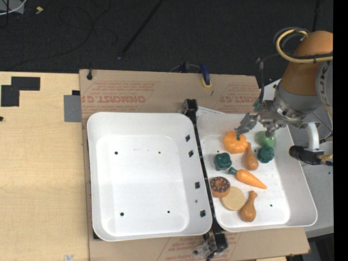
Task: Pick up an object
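Observation:
The right bin (296, 200) holds several toy foods. An orange pepper (234, 143) lies near its far side, with a light green piece (267, 140) and a teal piece (265, 155) to its right. A small brown gourd-shaped piece (250, 160) sits between them. My gripper (254, 129) hovers over the bin's far end, open, one finger by the pepper's stem and the other above the light green piece. Nothing is between the fingers.
Further toward the front lie a dark green piece (222, 160), a carrot (252, 179), a chocolate donut (219, 185), a tan disc (234, 199) and a drumstick (248, 207). The left bin (103, 145) sits beside it, across a black divider (198, 167).

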You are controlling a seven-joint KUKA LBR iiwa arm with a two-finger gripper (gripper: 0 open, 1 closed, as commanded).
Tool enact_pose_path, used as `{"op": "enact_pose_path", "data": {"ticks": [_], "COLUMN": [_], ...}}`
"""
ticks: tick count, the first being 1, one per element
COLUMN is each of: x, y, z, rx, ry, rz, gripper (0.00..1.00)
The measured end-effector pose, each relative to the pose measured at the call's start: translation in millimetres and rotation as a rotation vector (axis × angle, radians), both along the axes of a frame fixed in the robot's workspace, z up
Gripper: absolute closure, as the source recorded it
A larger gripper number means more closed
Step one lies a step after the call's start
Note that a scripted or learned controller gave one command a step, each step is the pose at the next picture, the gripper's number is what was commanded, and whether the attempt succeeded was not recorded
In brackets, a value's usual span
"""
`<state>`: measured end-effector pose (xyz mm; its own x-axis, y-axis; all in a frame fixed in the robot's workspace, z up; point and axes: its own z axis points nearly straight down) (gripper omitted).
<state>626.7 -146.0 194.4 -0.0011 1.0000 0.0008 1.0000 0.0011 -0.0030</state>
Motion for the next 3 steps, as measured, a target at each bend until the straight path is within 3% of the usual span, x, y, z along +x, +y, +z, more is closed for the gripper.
{"op": "enact_pose_path", "data": {"ticks": [1, 2, 3], "x": [-40, 16, 14], "y": [48, 64, 63], "z": [-98, -107, -97], "rx": [0.004, -0.001, 0.000], "ry": [0.002, -0.003, 0.002], "rz": [0.002, 0.002, -0.001], "gripper": [0.00, 0.00, 1.00]}}
